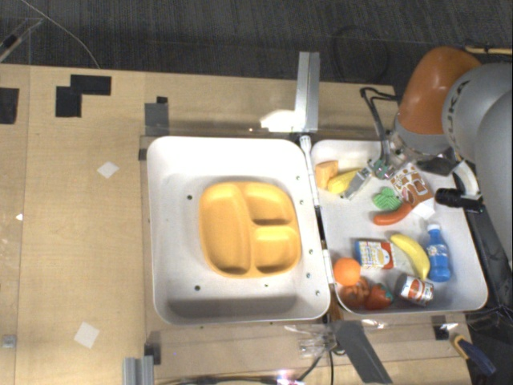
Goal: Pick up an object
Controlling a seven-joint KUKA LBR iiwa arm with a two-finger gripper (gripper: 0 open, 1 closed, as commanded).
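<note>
1. Closest to your camera sits the left bin [160, 215], the largest thing on the bench, carrying a yellow divided tray [244, 227].
2. At three o'clock from it you see the right bin [473, 283], crowded with small goods and toy food.
3. Your arm [453, 95] enters at two o'clock, and its gripper [383, 169] hangs over the bin's upper middle; you cannot tell its grasp state, and nothing visible sits between the tips.
4. Your nearest candidate, in my judgement, is the small yellow banana [343, 182], lying at nine o'clock from the gripper, just beside it, long axis running eight to two o'clock.
5. A green piece [386, 198] lies at six o'clock, a red sausage [394, 214] below it.
6. Labels on the carton [373, 254], blue bottle [438, 253] and can [415, 289] are too small for you to read.
</note>
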